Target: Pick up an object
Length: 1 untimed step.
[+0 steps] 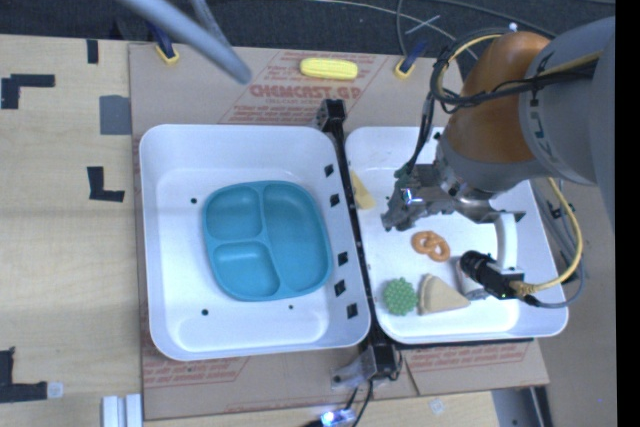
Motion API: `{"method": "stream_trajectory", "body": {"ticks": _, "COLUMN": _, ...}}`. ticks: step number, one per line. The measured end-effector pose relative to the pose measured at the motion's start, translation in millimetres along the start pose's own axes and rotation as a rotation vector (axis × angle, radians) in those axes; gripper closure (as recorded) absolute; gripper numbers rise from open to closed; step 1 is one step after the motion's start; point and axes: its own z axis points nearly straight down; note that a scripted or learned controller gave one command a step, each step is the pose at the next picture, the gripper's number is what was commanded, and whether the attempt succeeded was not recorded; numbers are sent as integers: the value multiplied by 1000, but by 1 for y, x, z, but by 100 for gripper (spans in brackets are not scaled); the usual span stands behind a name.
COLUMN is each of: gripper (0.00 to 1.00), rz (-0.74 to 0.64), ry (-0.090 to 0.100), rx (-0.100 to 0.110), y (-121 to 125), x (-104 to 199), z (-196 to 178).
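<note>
White plastic bins sit side by side below me in the camera view. I work over the right bin, and my gripper hangs low in its left half, at about nine o'clock from my orange wrist. Whether it is open or closed I cannot tell; it is dark and small against the bin floor, and I see nothing caught in it.

The candidates lie near. A pretzel rests on the floor at about five o'clock from the gripper, just beside it. Farther down, a green ball sits at six o'clock, touching or nearly touching a tan wedge to its right.

The left bin holds a blue tray.

By my judgement nothing is picked yet: all pieces rest on the bin floor, so the grasp and the lift are both left to do.
</note>
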Motion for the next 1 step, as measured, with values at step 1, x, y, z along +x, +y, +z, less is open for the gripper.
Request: {"method": "stream_trajectory", "body": {"ticks": 1, "gripper": 100, "rz": -1, "ry": 0, "rx": 0, "y": 12, "x": 60, "z": -9}}
